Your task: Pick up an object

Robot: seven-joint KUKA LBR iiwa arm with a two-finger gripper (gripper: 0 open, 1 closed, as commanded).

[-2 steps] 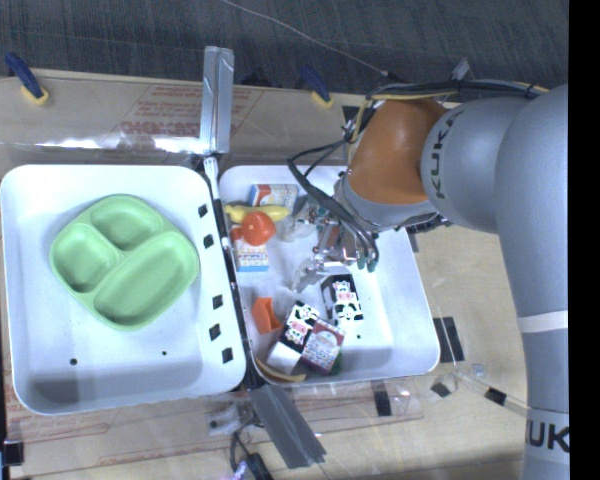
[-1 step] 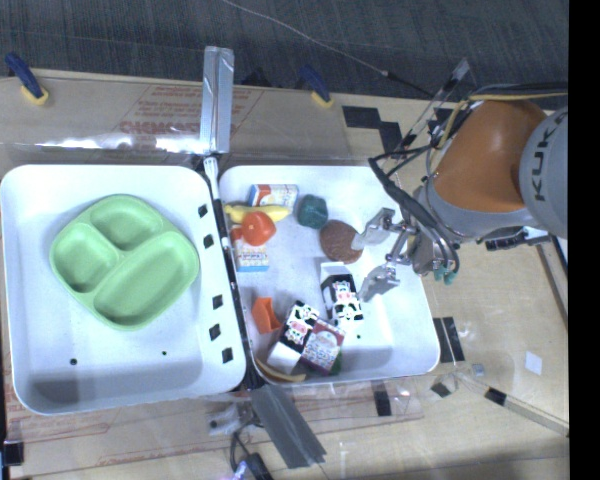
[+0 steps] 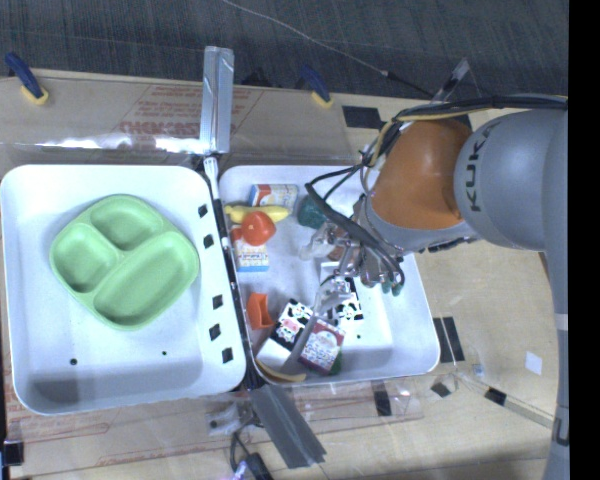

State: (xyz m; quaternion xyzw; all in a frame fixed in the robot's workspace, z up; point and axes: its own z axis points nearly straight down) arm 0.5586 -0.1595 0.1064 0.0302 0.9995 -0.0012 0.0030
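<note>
My gripper (image 3: pixel 338 273) hangs low over the middle of the right bin (image 3: pixel 410 338), under the arm's orange band. Just below it lie a black-and-white cow-patterned box (image 3: pixel 295 320), a second cow-patterned piece (image 3: pixel 352 309) and a maroon carton (image 3: pixel 322 349). Toward the bin's left side sit a yellow toy (image 3: pixel 258 213), a red-orange toy (image 3: pixel 256 229), a small blue-and-white box (image 3: pixel 252 258) and an orange piece (image 3: pixel 258 310). A teal object (image 3: pixel 310 210) lies close to the wrist, partly hidden by cables.
The left bin (image 3: pixel 40 368) holds a green divided plate (image 3: pixel 125 258). A small can (image 3: pixel 273 195) rests at the right bin's far wall. A metal divider (image 3: pixel 218 98) stands between the bins at the back. The arm's bulk covers the right bin's right half.
</note>
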